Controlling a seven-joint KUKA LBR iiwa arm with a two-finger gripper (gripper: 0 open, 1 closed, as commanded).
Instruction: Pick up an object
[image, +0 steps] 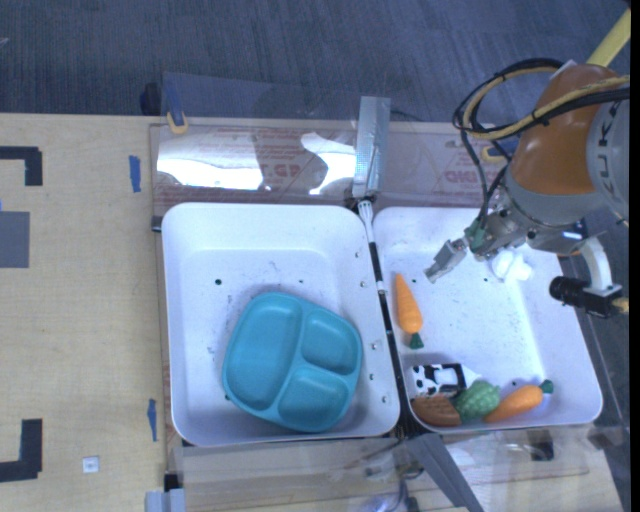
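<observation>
My gripper (446, 260) hangs over the upper middle of the right bin (560, 330), tilted down to the left. An orange toy carrot (407, 304) lies just below and to the left of it, near the bin's left wall and apart from the gripper. Along the bin's front edge sit a black-and-white cow toy (437, 378), a brown piece (435, 408), a green leafy toy (478, 398) and a second orange carrot (518, 400). A small white object (513, 266) lies under the wrist, partly hidden.
The left bin (190, 260) holds a blue divided plate (292, 360) in its lower half. A metal bar (371, 150) stands behind the seam between the two bins. The arm's orange band (560, 150) and cables rise at the upper right.
</observation>
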